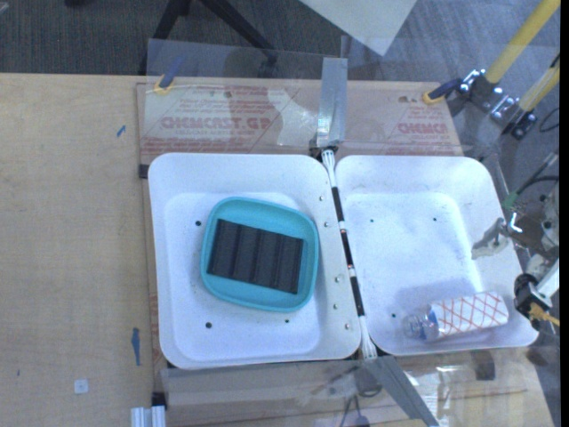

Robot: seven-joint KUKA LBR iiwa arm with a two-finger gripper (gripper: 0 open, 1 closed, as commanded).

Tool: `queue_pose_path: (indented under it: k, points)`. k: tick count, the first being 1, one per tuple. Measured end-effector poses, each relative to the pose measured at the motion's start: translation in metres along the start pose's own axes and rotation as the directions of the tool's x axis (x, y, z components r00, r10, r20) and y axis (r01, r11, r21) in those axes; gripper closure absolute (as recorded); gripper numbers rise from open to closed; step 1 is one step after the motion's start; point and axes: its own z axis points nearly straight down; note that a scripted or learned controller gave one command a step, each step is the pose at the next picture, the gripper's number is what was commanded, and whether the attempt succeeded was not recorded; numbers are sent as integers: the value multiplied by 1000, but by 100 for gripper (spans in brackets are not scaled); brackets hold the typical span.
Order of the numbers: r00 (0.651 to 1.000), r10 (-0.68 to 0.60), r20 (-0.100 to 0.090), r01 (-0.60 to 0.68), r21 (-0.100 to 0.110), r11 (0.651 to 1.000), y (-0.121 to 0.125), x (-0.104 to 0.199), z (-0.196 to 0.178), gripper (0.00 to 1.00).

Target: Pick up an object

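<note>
Two shallow white bins sit side by side on the wooden desk (62,238), meeting at a hinged seam in the middle. The left bin (173,185) holds a teal tray (260,253), a rounded rectangle lying flat and a little askew near the bin's centre. A dark ribbed insert (255,256) fills the tray's well, its ridges running from far to near.

The right bin (400,194) holds a small bottle (456,317) lying on its side along the near wall, towards the bin's near right corner. Its body carries a white wrapper with a red lattice pattern, and its clear neck end points left. The bottle lies well apart from the tray, with the seam between them.

At the right edge of the right bin, part of the arm's end is visible: a pale metal piece (492,237) juts over the bin's rim, with cables and dark fittings behind it. Whether the gripper is open or closed cannot be told, and nothing is visibly held there. That metal piece is to the far side of the bottle and is not touching it.

A clear panel with red lettering (218,124) lies flat on the far side of the bins.
</note>
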Motion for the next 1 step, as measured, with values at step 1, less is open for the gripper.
queue_pose_path:
  k: [1]
  points:
    - [958, 288, 0, -288, -4, 957, -8, -2, -28, 0]
